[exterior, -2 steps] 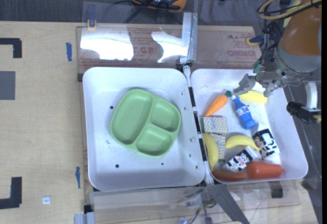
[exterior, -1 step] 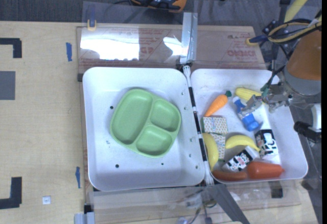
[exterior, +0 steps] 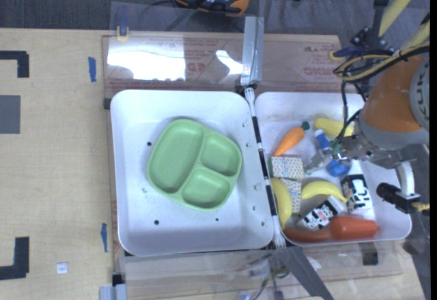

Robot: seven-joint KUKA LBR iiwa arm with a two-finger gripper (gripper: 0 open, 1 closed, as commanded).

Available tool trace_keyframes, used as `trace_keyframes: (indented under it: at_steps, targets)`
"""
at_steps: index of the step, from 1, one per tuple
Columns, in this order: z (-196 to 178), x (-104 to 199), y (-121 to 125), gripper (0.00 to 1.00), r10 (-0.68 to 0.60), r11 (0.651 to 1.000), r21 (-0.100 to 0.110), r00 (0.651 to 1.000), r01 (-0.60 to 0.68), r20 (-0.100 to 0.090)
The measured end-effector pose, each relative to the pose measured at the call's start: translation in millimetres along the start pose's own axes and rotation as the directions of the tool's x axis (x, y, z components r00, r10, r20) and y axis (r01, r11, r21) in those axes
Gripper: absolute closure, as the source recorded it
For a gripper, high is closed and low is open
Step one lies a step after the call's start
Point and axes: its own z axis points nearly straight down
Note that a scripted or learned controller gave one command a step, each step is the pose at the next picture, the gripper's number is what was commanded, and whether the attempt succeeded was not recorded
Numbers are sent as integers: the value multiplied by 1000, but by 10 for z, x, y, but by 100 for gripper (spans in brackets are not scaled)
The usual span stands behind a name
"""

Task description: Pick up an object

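Observation:
The right bin (exterior: 273, 108) holds a heap of toy food. An orange carrot (exterior: 290, 140) lies at its left, with a patterned square pad (exterior: 288, 167) below it. One yellow banana (exterior: 329, 126) lies near the back, another (exterior: 321, 189) in the middle, and a third (exterior: 280, 201) along the left wall. A red pepper-like piece (exterior: 345, 227) lies along the front wall, beside a black-and-white toy (exterior: 317, 215). My gripper (exterior: 322, 154) hangs low over the bin's middle, between the carrot and the back banana, next to a small blue piece (exterior: 338, 167).
The left bin (exterior: 130, 155) holds a green divided plate (exterior: 194, 163). The grey arm with its orange band (exterior: 396, 97) covers the right bin's right side. A second black-and-white item (exterior: 356, 191) lies under the wrist. A clear panel (exterior: 177, 59) stands behind the bins.

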Motion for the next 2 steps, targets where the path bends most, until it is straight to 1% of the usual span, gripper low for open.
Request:
trace_keyframes:
  at_steps: [1, 2]
  targets:
    - [-117, -15, 15, 100, 3, 1000, -6, 1000, -3, 2]
    - [-1156, 585, 513, 100, -115, 993, 3, 993, 115, -2]
